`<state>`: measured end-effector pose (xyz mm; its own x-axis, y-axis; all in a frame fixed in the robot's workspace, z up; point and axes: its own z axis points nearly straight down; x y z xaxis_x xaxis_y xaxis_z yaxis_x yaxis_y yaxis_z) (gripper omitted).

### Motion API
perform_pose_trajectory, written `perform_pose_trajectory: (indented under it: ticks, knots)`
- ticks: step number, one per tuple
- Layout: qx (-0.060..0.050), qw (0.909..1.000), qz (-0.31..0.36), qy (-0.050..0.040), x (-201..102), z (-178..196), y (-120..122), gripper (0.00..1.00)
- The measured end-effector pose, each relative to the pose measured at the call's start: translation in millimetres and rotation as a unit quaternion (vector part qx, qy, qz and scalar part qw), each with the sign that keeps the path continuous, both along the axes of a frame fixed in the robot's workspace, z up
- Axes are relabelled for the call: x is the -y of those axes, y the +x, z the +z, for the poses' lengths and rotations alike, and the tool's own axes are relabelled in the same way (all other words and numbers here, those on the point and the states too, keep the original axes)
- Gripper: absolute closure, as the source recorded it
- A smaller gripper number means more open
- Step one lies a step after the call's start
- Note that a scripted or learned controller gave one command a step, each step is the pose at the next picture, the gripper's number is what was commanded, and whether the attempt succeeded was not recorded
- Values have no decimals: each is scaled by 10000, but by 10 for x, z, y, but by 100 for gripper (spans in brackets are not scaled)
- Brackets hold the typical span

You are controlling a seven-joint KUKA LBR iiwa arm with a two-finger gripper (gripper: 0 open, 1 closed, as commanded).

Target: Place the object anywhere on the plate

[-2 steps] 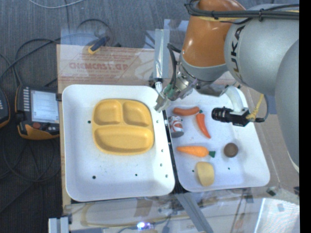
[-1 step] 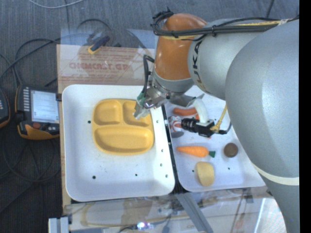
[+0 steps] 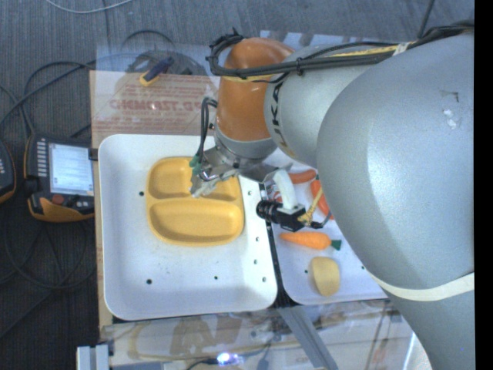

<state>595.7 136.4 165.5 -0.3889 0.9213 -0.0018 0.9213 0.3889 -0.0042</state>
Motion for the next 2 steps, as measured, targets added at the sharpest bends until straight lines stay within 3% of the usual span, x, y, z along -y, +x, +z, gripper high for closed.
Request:
perform_pose_trajectory:
  ticks: [1, 2]
  knots:
    - [10, 9933, 1158, -7, 468, 182, 107, 100]
    - [9, 9984, 572, 5, 323, -345, 647, 100]
